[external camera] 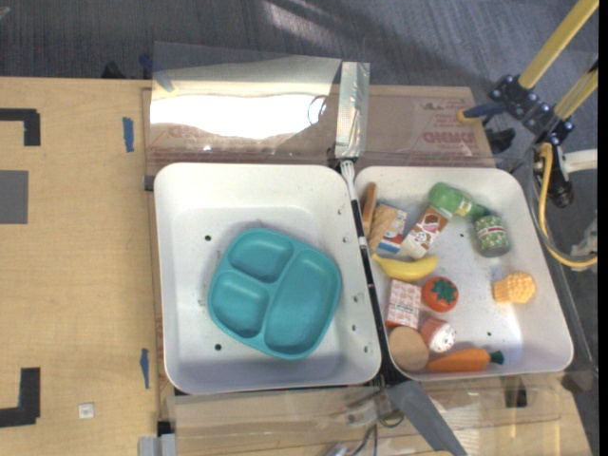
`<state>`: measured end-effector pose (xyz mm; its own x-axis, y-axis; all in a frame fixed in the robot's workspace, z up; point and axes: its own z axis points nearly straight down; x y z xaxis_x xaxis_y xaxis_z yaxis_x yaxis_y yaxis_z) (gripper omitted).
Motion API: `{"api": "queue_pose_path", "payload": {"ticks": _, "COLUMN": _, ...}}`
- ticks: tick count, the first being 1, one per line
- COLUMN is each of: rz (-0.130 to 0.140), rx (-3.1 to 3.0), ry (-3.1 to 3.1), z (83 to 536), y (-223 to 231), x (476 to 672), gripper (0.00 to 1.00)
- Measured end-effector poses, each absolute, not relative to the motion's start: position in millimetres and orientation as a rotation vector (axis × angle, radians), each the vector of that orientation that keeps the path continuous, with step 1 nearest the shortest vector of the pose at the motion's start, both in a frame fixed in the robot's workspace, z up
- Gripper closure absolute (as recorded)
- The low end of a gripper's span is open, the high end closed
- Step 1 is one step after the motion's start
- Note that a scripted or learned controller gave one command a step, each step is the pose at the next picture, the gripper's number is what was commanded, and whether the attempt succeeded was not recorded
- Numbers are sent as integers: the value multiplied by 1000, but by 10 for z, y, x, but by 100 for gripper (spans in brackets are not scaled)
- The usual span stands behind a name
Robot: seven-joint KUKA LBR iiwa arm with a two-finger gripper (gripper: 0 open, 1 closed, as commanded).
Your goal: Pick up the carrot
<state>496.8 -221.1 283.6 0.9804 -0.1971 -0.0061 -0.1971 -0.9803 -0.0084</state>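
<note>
An orange carrot (460, 359) with a small green top lies on its side along the front wall of the right bin (546, 297). Its green end points right. To its left, touching or nearly touching it, sit a tan round item (408, 348) and a small red-and-white can (438, 333).
The right bin also holds a banana (407, 267), a tomato (440, 294), a yellow corn piece (514, 288), a green bottle (450, 200), a green can (490, 235) and small cartons (404, 303). A teal divided plate (275, 293) lies in the left bin (180, 207). Yellow poles stand at the top right.
</note>
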Motion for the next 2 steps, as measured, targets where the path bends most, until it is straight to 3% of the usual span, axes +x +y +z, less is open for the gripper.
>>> {"api": "queue_pose_path", "payload": {"ticks": 1, "rz": 18, "rx": -3115, "ry": 342, "z": 1439, "y": -2194, "x": 4964, "gripper": 100}}
{"api": "queue_pose_path", "payload": {"ticks": 2, "rz": -14, "rx": -3124, "ry": 315, "z": 2558, "y": -2222, "x": 5063, "gripper": 100}}
